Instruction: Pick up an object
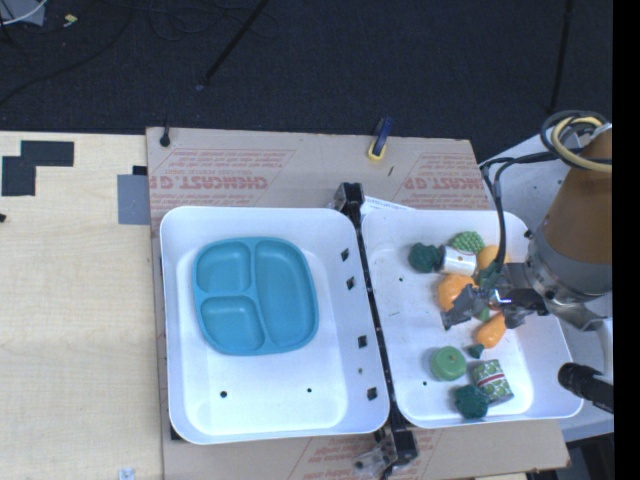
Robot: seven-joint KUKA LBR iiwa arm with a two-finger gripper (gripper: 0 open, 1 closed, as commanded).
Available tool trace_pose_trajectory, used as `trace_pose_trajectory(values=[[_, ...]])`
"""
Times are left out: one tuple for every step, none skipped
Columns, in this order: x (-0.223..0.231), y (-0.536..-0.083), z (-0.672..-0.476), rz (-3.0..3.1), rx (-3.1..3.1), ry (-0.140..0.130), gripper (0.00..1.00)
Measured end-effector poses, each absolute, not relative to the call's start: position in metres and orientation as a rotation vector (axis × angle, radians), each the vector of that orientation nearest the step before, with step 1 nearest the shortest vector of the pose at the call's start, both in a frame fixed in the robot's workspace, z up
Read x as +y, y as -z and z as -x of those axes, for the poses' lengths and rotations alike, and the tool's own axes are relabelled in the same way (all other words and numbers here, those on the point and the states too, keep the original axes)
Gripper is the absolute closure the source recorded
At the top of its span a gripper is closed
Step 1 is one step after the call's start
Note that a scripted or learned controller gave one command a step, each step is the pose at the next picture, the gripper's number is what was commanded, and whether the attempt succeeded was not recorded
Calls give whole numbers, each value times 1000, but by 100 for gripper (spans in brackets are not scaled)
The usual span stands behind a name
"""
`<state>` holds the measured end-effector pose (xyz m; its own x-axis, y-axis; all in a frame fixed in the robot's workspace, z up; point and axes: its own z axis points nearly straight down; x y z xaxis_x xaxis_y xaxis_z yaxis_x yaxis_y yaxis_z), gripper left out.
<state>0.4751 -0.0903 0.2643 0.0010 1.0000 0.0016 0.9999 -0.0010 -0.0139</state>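
My gripper [484,306] is low in the right bin [400,298], coming in from the right under the grey arm with its orange band. It sits among two orange pieces: one [453,289] just to its left and another [490,332] just below it. The gripper's dark parts overlap both, and I cannot make out whether either piece is held. Nearby lie a dark green piece [425,257], a white and green item [464,250], a green round piece [448,362], a green patterned packet [491,379] and a dark teal lump [470,401].
The left bin [185,368] holds a blue divided plate [255,296]. A dark ridge with clips [362,298] separates the two bins. Both bins rest on cardboard [260,173]. A blue and yellow clamp [380,140] sits at the cardboard's far edge.
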Motion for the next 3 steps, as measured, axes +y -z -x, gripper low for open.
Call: trace_pose_trajectory(values=[[-90,-270,-477,2220,-2222,-2,0],[-93,-226,-473,2216,-2217,-6,0],[-95,-162,-473,2215,-2216,-8,0]])
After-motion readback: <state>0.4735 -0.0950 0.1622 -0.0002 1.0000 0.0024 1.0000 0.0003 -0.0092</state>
